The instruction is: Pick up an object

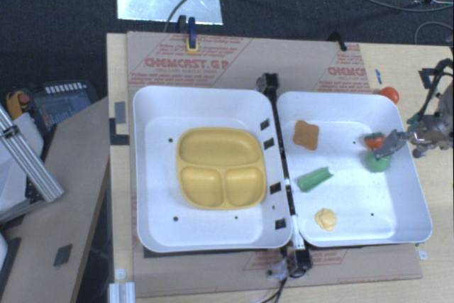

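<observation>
The right bin (408, 223) holds several small objects. A brown piece (306, 135) lies near its back left, a green stick-shaped piece (314, 178) in the middle, and a small yellow piece (325, 218) toward the front. At the right side a red piece (372, 140) and a round green piece (376, 164) sit close together. My gripper (391, 145) reaches in over the bin's right wall and hangs right at these two, partly covering them. I see nothing clearly held in it.
The left bin (152, 152) bears a yellow divided plate (220, 167). A black hinge strip (277, 152) runs between the bins. An orange ball (389, 94) rests on the cardboard behind the right bin. Cables cross the dark floor at the back.
</observation>
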Available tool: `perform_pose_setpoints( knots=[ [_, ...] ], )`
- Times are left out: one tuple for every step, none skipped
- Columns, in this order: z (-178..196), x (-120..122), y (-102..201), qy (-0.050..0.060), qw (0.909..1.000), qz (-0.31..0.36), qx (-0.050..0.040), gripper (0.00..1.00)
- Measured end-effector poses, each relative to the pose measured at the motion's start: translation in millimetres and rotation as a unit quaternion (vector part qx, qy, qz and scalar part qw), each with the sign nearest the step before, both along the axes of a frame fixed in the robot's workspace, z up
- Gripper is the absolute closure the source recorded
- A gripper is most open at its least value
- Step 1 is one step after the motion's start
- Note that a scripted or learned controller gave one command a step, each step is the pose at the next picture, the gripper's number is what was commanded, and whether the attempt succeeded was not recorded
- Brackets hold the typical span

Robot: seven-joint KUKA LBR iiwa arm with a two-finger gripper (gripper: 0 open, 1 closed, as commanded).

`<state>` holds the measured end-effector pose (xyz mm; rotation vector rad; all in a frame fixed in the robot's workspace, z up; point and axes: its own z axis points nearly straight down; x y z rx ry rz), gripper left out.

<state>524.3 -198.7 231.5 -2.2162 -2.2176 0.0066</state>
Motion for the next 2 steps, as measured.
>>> perform_pose_setpoints(
  knots=[
    [5,2,0,-0.004,1.0,0.001,-0.0012,0.0],
    [-37,4,3,-0.003,1.0,0.0,-0.0006,0.0]
  ],
)
